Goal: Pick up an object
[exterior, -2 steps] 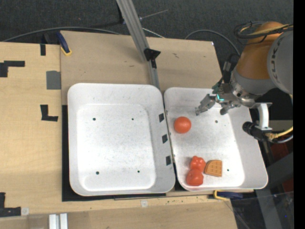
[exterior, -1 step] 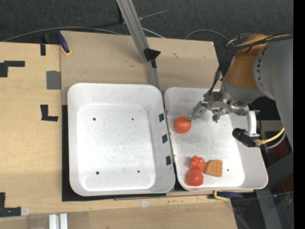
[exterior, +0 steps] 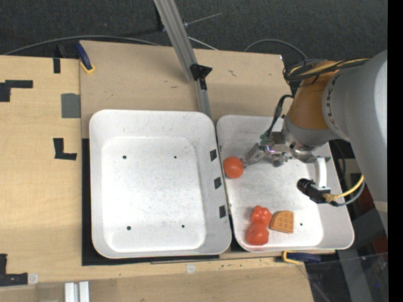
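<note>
A small round orange-red ball (exterior: 233,167) lies in the right-hand shallow white bin (exterior: 315,234), near that bin's left wall. The two-finger gripper (exterior: 250,158) hangs just beside the ball, on its right. Whether its grip is wide or narrow cannot be told.

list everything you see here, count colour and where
bins: 2, white, side by side on the bench
ball: 1, orange-red, right bin, by its left wall
pepper toy: 1, red, right bin, near the front edge
waffle toy: 1, tan, right bin, touching the pepper's right side
bench: 1, light wood, with black tape marks on its left part
metal bar: 1, grey, slanting down from the top toward the gap between the bins
arm: 1, grey with orange band, from the right
tool: 1, dark, over the right bin, just right of the ball
</note>
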Motion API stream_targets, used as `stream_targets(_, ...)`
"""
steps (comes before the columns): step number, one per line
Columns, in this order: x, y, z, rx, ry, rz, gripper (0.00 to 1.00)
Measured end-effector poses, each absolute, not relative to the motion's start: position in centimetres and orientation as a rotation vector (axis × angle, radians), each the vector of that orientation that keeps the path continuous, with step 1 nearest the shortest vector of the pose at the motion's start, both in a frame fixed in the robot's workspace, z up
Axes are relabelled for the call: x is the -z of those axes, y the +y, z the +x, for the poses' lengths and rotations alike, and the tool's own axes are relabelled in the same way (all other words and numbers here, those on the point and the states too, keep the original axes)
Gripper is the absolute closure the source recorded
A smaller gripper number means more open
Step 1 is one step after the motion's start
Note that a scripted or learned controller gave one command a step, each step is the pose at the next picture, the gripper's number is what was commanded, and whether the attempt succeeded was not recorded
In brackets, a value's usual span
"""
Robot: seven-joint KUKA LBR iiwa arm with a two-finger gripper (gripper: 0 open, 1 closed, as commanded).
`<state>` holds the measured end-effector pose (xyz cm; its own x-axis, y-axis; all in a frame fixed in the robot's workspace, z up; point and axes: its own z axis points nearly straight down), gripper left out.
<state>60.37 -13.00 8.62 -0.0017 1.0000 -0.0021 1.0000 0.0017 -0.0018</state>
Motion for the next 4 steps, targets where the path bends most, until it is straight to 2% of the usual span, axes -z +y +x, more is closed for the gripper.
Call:
stream_targets(1, -9.8, -12.9, 60.4, 0.002, 2.226, 2.219, 1.00)
stream_targets(4, -24.5, -13.8, 61.2, -0.004, 2.219, 2.217, 1.00)
